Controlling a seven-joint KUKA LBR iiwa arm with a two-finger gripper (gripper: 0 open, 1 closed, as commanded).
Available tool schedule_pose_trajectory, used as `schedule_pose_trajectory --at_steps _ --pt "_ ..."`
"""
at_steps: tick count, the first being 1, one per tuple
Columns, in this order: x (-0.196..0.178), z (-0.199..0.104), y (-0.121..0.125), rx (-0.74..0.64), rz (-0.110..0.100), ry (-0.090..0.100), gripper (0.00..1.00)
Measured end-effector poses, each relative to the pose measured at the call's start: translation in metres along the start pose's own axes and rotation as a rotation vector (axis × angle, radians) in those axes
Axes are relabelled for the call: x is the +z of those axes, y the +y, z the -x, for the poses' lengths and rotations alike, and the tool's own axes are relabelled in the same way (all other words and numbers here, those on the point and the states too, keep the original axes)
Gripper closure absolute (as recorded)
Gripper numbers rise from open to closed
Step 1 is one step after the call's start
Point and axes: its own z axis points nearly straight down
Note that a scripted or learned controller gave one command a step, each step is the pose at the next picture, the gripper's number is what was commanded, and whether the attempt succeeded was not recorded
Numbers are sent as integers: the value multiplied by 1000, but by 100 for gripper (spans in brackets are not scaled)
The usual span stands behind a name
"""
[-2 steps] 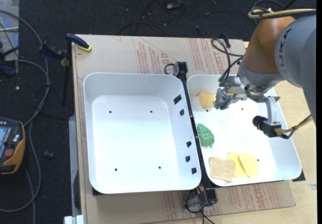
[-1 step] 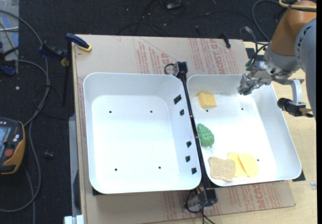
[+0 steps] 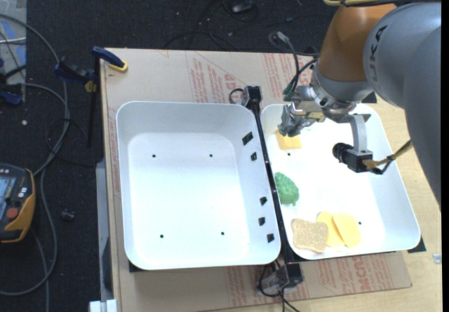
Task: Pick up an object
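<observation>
Reaching in from the right, the grey arm (image 3: 393,30) with its orange band is hanging over the far end of the right bin (image 3: 393,184), and the gripper (image 3: 290,126) is sitting right down at a small yellow block (image 3: 288,141) near that bin's far left corner. Honestly the gripper's tips are blending into the top edge of the block, so I cannot tell whether they are spread apart or squeezed together, and I am not seeing the block actually between them, just touching or very nearly touching from above. A little black part with a cable (image 3: 354,156) is dangling off the wrist further right, over bare white bin floor. Closer to the camera in the same bin, a green crumpled lump (image 3: 286,188) is lying against the left wall, well apart from the yellow block. At the near end a tan slice that looks like toast (image 3: 309,235) is lying flat, with two yellow oval pieces (image 3: 340,228) just beside it on the right, overlapping each other and touching the toast's edge. The left bin (image 3: 189,184) is sitting right next to it, sharing the middle divider with black clips along it. Both bins are resting on a tan cardboard-covered surface (image 3: 182,72), and a blue and yellow clamp (image 3: 109,58) is gripping its far left corner.
</observation>
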Motion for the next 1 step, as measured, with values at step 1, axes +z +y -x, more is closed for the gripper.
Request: schedule_pose_trajectory --at_steps 1 --pt "95 133 38 19 -11 -4 100"
